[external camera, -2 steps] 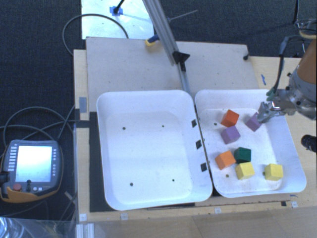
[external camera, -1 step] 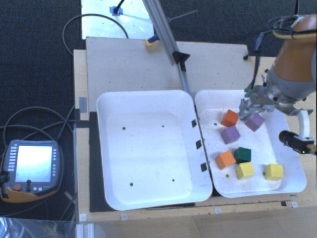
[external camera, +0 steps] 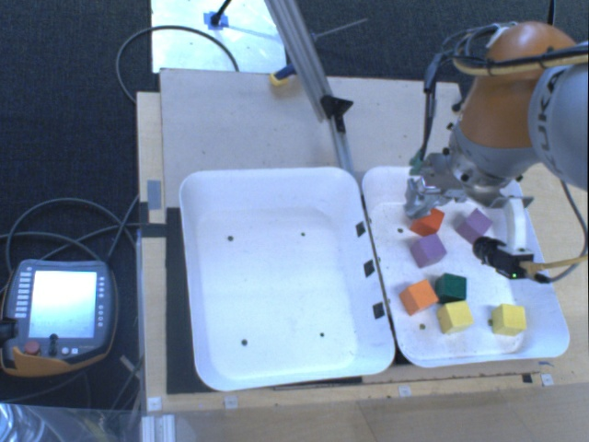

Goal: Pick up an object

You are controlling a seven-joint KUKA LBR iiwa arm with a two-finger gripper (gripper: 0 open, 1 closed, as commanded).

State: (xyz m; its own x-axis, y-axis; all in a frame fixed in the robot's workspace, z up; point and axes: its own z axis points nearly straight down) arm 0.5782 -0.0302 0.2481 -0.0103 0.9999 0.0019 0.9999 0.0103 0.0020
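My gripper (external camera: 420, 199) hangs low over the far left part of the right bin (external camera: 552, 339). Its tip is right at the far edge of a red-orange block (external camera: 427, 222); I cannot tell whether they touch. Close by lie two purple blocks, one (external camera: 428, 250) just in front of the red-orange block and one (external camera: 476, 224) to its right. Nearer the front of the bin sit an orange block (external camera: 419, 296), a dark green block (external camera: 451, 286) and two yellow blocks (external camera: 455, 317) (external camera: 508, 319).
The left bin (external camera: 198, 247) lies beside the right one, their rims meeting in the middle. A metal pole (external camera: 304, 49) slants across the back of the bench. A black cable plug (external camera: 497, 254) dangles from the arm over the right bin. A teach pendant (external camera: 57, 316) lies off the bench at left.
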